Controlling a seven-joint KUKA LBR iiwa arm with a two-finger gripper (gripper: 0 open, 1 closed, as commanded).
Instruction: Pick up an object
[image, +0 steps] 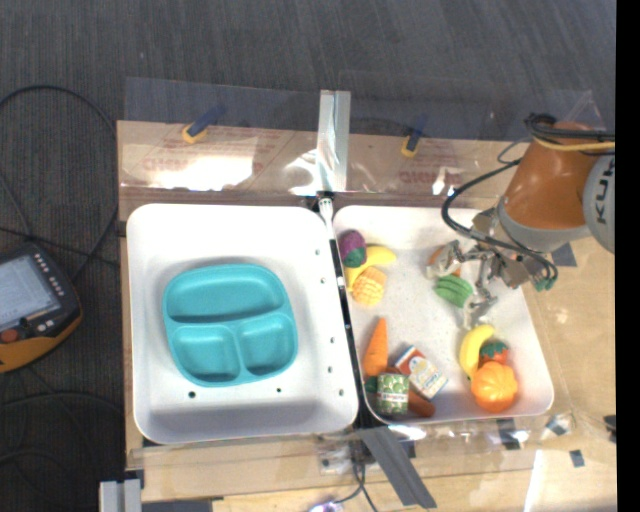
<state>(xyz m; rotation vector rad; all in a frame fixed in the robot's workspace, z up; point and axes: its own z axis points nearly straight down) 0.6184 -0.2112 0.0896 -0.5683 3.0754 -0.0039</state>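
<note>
Bench: two white bins (345, 400), toys crowd the right one.
Gripper (487, 275): grip unclear, hovering by green toy (453, 290).
Advice: centre over one toy, descend straight.

Arm (600, 205) body is grey, smooth rounded casing, with part of a dark letter marking showing on the shell at the edge of view. Wide orange band (553, 187) above the wrist, glossy, barrel-shaped, darker rim along its top. Black cable (470, 190) loops out from the band's side and curves back toward the wrist. Below the band, a grey and silver wrist block. Hand (487, 283) is bare metal, thin silvery linkages and rods, a cluttered look with small dark fittings; a teal-green bit sits on its outer side.
</note>
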